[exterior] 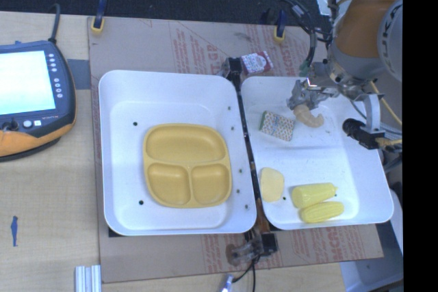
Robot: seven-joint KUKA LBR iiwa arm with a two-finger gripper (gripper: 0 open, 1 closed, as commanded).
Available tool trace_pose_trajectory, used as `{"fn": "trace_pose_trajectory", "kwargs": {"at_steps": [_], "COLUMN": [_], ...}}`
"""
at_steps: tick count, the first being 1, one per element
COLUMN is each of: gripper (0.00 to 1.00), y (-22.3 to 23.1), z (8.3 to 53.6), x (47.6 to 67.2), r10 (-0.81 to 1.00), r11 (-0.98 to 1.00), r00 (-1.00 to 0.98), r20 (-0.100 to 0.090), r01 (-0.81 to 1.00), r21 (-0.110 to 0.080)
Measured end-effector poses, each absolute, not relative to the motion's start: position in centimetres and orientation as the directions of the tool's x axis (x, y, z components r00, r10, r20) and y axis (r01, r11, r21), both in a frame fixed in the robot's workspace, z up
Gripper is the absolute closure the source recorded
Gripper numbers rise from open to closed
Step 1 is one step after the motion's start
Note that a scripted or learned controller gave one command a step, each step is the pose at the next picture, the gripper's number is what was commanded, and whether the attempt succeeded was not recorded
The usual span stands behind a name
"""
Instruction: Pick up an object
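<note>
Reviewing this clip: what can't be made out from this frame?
- Gripper, camera view: what it holds, if anything; too small and cluttered by wrist hardware.
- Tan piece below it: identity unclear, partly covered by the gripper.
- Small packet behind the bins: label too small to read.

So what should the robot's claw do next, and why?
Probably lower a little and close. The gripper hangs in the right bin, right at a small tan piece, with a patterned block just beside it. Nothing shows between its fingers, so nothing looks picked up yet.
</note>
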State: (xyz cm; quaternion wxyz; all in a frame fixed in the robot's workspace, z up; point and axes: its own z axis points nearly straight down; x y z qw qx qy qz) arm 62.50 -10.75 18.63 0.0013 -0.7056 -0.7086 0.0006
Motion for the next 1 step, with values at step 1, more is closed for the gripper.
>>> {"fn": "trace_pose_trajectory", "kwargs": {"at_steps": [1], "gripper": [1.00], "y": [-6.95], "z": [22.90], "x": [54.33], "r10": [1.000], "r11": [0.006], "r00": [-0.006], "r20": [0.000], "r01": [1.000], "r21": [-0.004]}}
